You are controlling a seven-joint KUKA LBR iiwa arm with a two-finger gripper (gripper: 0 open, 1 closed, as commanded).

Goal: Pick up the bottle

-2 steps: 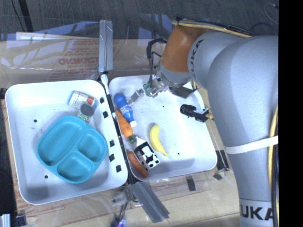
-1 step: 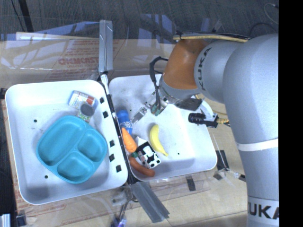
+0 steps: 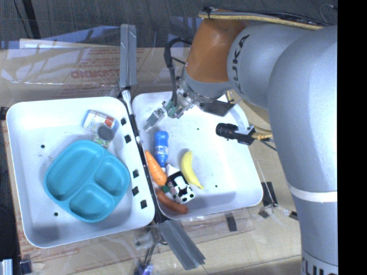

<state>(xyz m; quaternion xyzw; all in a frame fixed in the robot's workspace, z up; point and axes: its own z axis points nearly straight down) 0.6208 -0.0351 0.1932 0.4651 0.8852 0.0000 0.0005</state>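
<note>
On your left you had the left bin (image 3: 23,171), and in it a blue three-compartment tray (image 3: 86,179) lay toward the near side, taking up much of the floor. Just behind the tray's far right corner sat a small jar (image 3: 101,125) lying on its side, with a dark lid facing the tray and a printed label, close to the wall that the two bins share. Across that wall, in the right bin (image 3: 229,182), the bottle (image 3: 161,146) you were after lay near the left wall: clear-bodied with a blue cap and blue label, its length running front to back. A carrot (image 3: 155,168) lay just beside it on the left, slanted, its thick end toward the near side. In front of the bottle stood a small black-and-white toy cow (image 3: 181,191), with a reddish-orange sausage-shaped thing (image 3: 172,204) touching it at the near wall. A banana (image 3: 191,169) lay just right of the bottle, apart from it. Above the far part of that bin you saw the claw (image 3: 162,114), hanging behind the bottle and clear of it, with nothing between its fingers; I cannot tell how wide they stood. Farther right, the grey arm (image 3: 287,67) with its orange band (image 3: 209,50) filled that side.
</note>
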